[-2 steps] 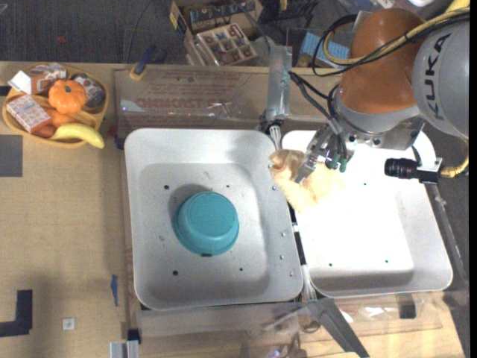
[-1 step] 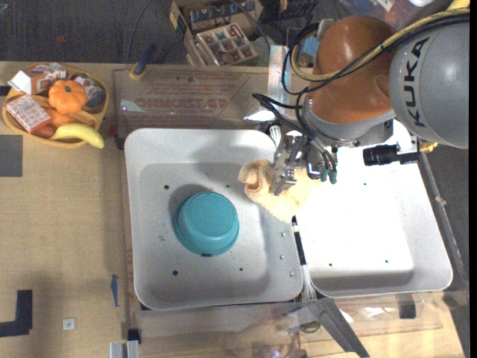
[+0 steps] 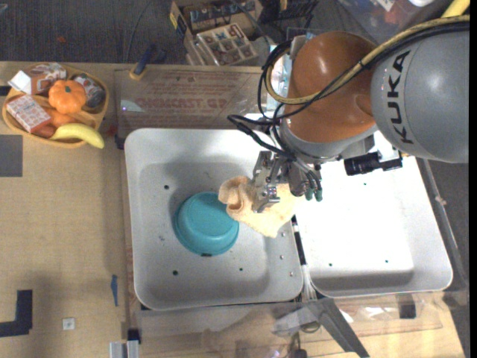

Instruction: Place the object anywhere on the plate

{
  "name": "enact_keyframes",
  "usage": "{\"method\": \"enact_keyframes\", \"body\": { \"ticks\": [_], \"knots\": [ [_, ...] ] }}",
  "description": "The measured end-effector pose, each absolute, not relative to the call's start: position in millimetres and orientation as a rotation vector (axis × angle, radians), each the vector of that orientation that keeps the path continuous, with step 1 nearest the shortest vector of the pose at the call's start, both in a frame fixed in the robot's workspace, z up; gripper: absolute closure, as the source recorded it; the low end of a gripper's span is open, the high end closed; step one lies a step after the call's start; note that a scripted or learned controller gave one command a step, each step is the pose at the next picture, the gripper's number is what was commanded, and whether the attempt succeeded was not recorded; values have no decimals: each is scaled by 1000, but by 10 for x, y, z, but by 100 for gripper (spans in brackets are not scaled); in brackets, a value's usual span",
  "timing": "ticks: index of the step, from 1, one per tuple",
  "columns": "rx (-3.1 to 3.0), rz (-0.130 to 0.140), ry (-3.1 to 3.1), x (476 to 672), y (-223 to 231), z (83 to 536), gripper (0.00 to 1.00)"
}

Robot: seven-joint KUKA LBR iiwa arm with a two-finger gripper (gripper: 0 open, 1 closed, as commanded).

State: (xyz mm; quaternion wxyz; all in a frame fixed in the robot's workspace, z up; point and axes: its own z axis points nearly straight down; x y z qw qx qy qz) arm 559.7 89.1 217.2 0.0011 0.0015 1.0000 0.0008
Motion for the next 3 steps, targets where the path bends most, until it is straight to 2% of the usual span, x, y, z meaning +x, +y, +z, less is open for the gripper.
{"method": "enact_keyframes", "body": {
  "ticks": [2,3],
  "knots": [
    [-1,3,3140,5230,1918,2209,100],
    [-1,3,3139,5231,1917,2209,0]
  ]
}}
